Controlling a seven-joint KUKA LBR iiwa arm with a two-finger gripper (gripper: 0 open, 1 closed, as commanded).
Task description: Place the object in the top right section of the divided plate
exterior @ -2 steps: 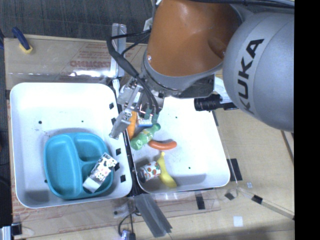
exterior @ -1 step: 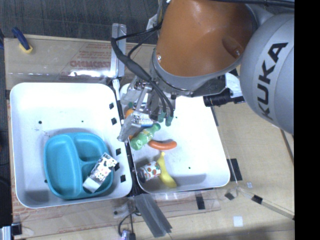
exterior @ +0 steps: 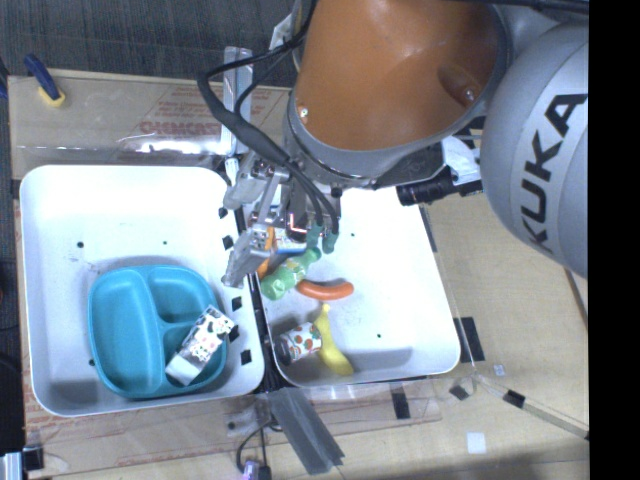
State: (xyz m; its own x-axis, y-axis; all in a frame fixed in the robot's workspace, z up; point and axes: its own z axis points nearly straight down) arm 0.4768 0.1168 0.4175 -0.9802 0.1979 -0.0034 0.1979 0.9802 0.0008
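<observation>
A blue divided plate [exterior: 125, 333] lies in the left bin [exterior: 60, 218], toward its front. A small white carton with black spots [exterior: 202, 346] lies tilted in the plate's lower right section, and the top right section [exterior: 182, 293] is bare. My gripper [exterior: 272, 250] hangs over the wall between the two bins, just right of the plate's upper right corner. Right under it are a green toy [exterior: 286, 278] and a small orange piece [exterior: 264, 264]. Whether either one is gripped is hidden by the wrist.
The right bin [exterior: 400, 268] holds an orange-red sausage [exterior: 326, 289], a yellow banana [exterior: 333, 353] and a small patterned can [exterior: 300, 344] near its front left. The large orange and grey arm covers the back of that bin. A blue clip [exterior: 44, 78] lies on the bench at the far left.
</observation>
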